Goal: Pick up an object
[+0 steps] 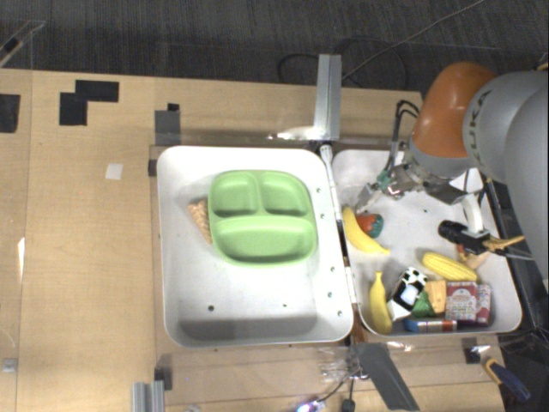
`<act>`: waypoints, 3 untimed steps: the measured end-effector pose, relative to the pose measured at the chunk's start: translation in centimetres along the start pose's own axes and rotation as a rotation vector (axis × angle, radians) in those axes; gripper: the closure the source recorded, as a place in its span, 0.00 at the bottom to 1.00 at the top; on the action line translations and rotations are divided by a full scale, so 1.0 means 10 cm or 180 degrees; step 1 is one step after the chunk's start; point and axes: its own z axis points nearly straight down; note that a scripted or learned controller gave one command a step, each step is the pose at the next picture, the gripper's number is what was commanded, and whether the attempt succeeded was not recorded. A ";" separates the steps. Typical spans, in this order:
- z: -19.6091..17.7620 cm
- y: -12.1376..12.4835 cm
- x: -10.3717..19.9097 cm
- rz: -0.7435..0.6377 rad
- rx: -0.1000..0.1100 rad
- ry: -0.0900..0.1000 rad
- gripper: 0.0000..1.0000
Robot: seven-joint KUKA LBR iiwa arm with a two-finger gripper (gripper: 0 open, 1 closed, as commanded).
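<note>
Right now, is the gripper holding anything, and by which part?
Nothing shows between its fingers: the gripper hangs over the right bin, just above the banana.

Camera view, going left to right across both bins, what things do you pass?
Waffle-patterned piece → green divided tray → banana by the divider → lower banana → black-and-white toy → corn cob → red-labelled box.
</note>
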 end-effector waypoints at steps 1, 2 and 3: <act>-0.14 0.04 0.01 0.0001 -0.0029 0.0002 1.00; -0.14 0.03 0.01 0.0001 -0.0028 0.0002 0.00; -0.01 -0.18 0.10 -0.0451 -0.0014 -0.0008 0.00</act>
